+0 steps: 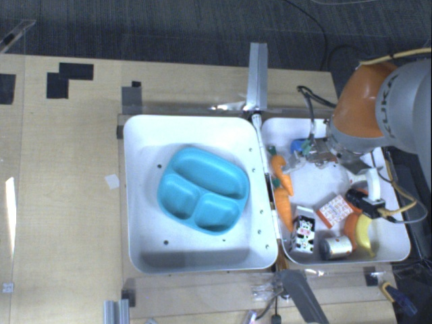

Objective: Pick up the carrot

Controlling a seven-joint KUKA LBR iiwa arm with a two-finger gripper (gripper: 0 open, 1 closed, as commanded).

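Note:
The carrot is orange with a green tip and lies along the left wall of the right bin. A second orange piece lies just below it. My gripper hangs over the back of the right bin, under the grey wrist and the orange band. It is to the right of the carrot's upper end and apart from it. A small blue thing shows beside the gripper. Nothing can be seen held.
The left bin holds a blue divided plate. In the right bin's front half lie a red-and-white packet, a black-and-white box, a silver can and a yellow-and-orange item. Cables trail at the right.

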